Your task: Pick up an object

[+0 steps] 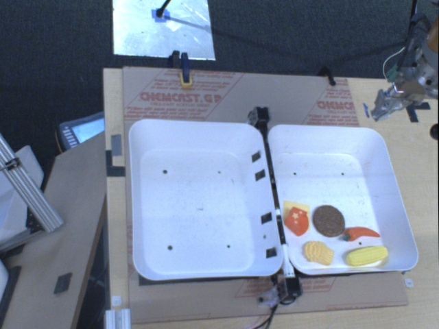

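Five toys lie untouched in the right bin (384,156), near its front edge; the gripper (387,105) hovers beyond its far right corner, grip state unclear. Picking remains.

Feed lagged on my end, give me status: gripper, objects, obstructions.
Gripper beyond right bin's far corner, holding nothing visible. Five toy foods clustered at its near edge. Nothing blocking them.

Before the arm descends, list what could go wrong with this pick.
1. The cookie, red pepper, corn and pizza slice crowd together, so a grasp may nudge neighbours.
2. The corn lies close to the right bin's wall, which may block the gripper.
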{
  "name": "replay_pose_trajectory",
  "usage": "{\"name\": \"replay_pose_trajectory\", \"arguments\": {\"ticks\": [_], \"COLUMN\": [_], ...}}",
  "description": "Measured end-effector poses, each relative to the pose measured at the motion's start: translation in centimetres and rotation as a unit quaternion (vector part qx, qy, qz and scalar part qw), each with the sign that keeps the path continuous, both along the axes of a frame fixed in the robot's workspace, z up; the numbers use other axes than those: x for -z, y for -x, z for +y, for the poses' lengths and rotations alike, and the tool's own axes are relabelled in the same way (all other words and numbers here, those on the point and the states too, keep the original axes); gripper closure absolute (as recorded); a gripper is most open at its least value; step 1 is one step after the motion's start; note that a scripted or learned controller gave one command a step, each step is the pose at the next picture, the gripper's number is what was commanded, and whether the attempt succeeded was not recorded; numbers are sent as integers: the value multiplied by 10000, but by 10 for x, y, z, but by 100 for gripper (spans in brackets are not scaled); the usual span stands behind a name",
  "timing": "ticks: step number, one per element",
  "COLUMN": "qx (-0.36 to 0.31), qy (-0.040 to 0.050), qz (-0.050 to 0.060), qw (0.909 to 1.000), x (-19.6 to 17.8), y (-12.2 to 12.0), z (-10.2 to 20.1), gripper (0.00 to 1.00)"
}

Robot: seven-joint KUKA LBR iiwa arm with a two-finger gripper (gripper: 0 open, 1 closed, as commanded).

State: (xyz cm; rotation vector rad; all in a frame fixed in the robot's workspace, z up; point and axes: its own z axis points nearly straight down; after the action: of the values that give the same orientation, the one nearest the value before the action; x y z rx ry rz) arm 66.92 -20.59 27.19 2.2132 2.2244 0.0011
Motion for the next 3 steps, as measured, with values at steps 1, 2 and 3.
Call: {"name": "replay_pose_trajectory", "arguments": {"ticks": [1,2,3], "qx": [0,1,0], "qy": [1,-1,1], "qz": [-1,-12,-2], "qw": [10000,10000,10000], "x": [5,-12,-5], "y": [0,0,0], "z": [0,-1,0], "gripper": [100,100,100]}}
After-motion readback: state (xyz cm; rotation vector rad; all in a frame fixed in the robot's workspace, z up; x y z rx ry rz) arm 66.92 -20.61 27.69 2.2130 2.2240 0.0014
